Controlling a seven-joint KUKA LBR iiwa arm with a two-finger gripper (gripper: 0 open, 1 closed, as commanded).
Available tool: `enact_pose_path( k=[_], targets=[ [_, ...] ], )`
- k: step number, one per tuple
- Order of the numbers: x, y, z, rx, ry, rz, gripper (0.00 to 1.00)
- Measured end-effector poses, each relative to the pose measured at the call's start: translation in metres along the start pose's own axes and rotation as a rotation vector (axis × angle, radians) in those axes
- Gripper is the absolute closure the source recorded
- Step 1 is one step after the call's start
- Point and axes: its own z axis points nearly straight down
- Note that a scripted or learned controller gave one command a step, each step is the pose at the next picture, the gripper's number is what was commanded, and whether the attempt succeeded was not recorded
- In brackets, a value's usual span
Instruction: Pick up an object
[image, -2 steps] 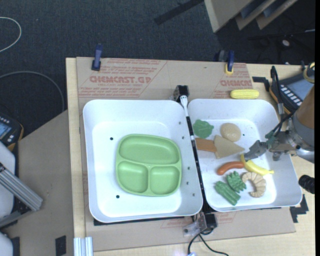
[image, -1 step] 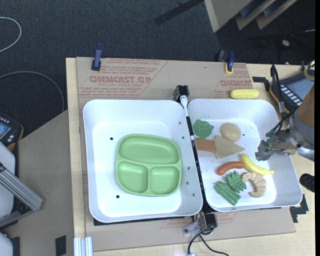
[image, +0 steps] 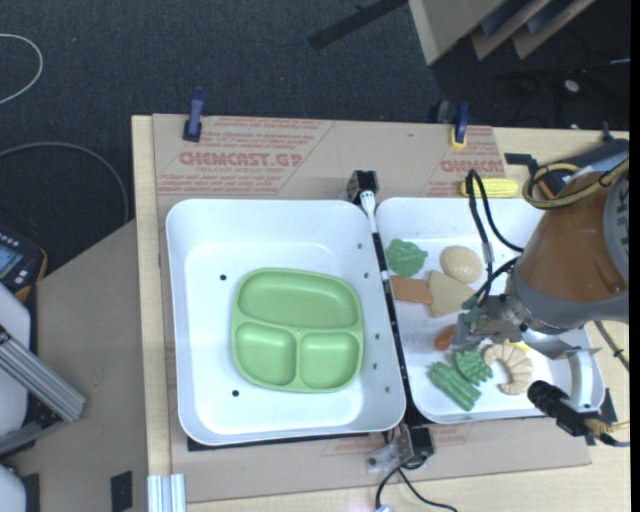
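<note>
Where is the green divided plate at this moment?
The green divided plate lies in the middle of the left white bin, across the divider from the toy food in the right bin.

This looks like a robotics lab, not a home or a kitchen; two shallow white bins (image: 190, 300) sit side by side on a board still wearing its printed protective paper (image: 250, 150), held by blue clamps (image: 193, 116) along the upper edge of the frame; loose cables (image: 30, 150) trail over dark carpet at upper left; a bare aluminium rail (image: 40, 375) lies at lower left; the arm (image: 575, 265) enters from the right.
</note>
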Motion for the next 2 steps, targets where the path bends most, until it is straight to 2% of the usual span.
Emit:
enact_pose_path(
  k=[1,2],
  targets=[
    [0.062,0.002,-0.045,-0.013,-0.004,-0.002,1.0],
    [0.134,0.003,-0.121,-0.017,-0.002,-0.005,1.0]
  ],
)
